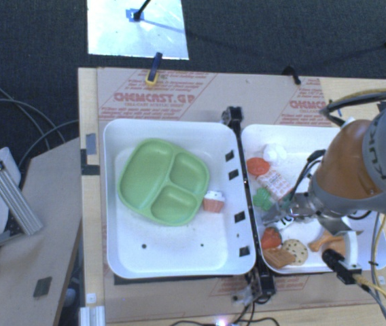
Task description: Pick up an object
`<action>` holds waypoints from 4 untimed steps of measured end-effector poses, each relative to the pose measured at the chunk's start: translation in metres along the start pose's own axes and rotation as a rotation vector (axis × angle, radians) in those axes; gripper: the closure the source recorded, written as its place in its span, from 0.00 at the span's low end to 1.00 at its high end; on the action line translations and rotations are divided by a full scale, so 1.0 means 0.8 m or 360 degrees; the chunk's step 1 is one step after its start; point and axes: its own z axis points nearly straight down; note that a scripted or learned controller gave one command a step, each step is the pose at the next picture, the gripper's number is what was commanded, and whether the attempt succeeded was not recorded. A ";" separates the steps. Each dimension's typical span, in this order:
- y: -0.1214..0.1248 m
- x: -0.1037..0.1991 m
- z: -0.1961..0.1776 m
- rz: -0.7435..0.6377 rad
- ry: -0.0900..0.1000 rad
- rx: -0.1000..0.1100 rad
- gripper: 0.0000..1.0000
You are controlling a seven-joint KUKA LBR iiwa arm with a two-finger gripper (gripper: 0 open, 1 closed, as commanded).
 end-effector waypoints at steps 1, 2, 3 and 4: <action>0.003 -0.001 -0.013 0.0000 0.0004 -0.0001 1.00; -0.010 0.092 -0.122 -0.0002 -0.0007 -0.0002 1.00; 0.080 0.155 -0.220 -0.0012 0.0006 -0.0009 1.00; 0.088 0.169 -0.224 -0.0003 0.0003 0.0010 1.00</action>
